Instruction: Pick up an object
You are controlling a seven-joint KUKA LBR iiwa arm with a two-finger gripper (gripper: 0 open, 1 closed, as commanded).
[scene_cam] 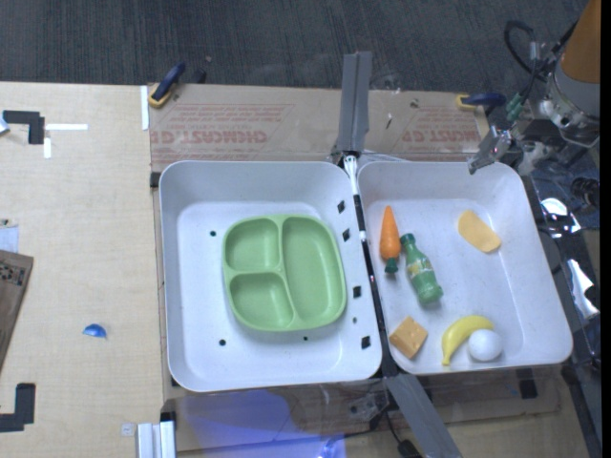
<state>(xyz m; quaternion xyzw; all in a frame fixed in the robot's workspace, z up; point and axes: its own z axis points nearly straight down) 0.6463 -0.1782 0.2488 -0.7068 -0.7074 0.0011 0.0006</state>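
2 shallow white bins sit side by side on the bench (pixel 76 256). The left bin (pixel 181 284) holds 1 green divided plate (pixel 284 273) with 3 compartments. The right bin (pixel 516 256) holds 6 objects: 1 carrot (pixel 389 234) upright near the dividing wall, 1 green bottle (pixel 420 269) just beside it, 1 yellow wedge (pixel 478 231) toward the far right, 1 orange-tan block (pixel 409 337) at the near edge, 1 banana (pixel 461 337), and 1 white ball (pixel 485 344) touching the banana. The claw (pixel 495 146) hangs over the far right corner of the right bin, apart from every object; nothing shows between its fingers, and whether they are apart or together cannot be told. The bench is pale wood, with 1 sheet of printed cardboard (pixel 248 127) behind the bins, 1 blue clamp (pixel 167 82) at its far left corner, and 1 small blue piece (pixel 94 331) at left. Beyond the bench lies dark grey floor (pixel 239 17).
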